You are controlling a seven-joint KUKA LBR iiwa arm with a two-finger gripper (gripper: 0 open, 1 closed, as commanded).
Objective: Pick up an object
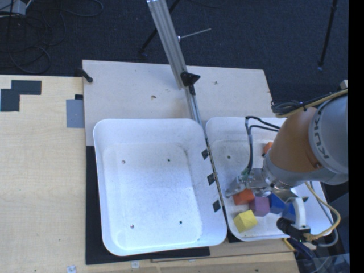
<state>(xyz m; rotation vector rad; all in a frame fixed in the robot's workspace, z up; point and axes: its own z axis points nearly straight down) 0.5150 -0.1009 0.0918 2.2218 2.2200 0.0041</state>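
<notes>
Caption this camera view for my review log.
KUKA arm's hand low in the right bin beside orange, purple, yellow blocks.

A robotics lab: a KUKA arm (310, 147) over white bins (108, 152) on a bench (40, 169), cables (23, 44) strewn across dark carpet.

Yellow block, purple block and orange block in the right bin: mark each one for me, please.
Yellow block (245, 220), camera view, middle of its top face.
Purple block (261, 205), camera view, middle of its visible top.
Orange block (244, 197), camera view, on its visible face, beside the arm.
</notes>
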